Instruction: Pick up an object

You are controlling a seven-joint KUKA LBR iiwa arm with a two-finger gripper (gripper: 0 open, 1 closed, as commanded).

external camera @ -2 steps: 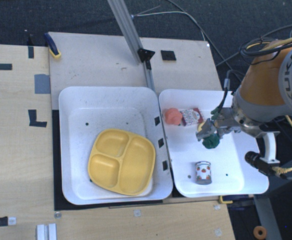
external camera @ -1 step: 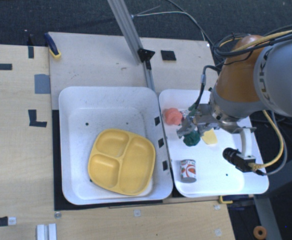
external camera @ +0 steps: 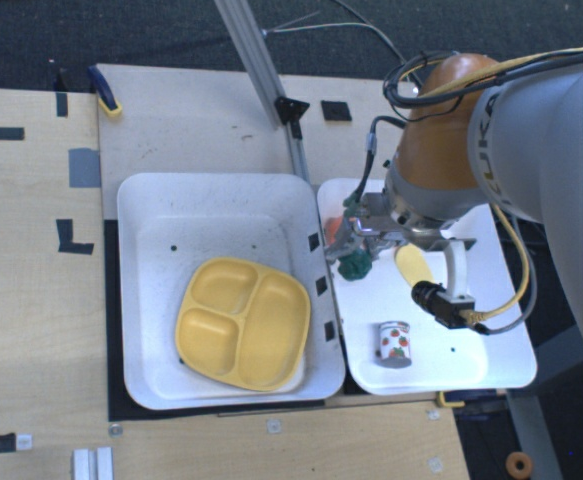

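My gripper (external camera: 364,230) hangs low over the left part of the right bin (external camera: 501,363), under the grey and orange wrist. Directly below it lies a small dark green object (external camera: 353,265), touching or nearly touching the gripper's tip. A small orange-red item (external camera: 333,230) sits just left of the gripper by the bin wall. To the right of the green object a yellow oblong object (external camera: 412,265) lies partly under the arm. A small white cup with red and green spots (external camera: 394,343) stands near the bin's front.
The left bin (external camera: 146,208) holds a yellow divided plate (external camera: 243,322) in its front half. A metal pole (external camera: 261,58) slants down to the wall between the bins. A black cable plug (external camera: 441,303) hangs off the wrist above the right bin.
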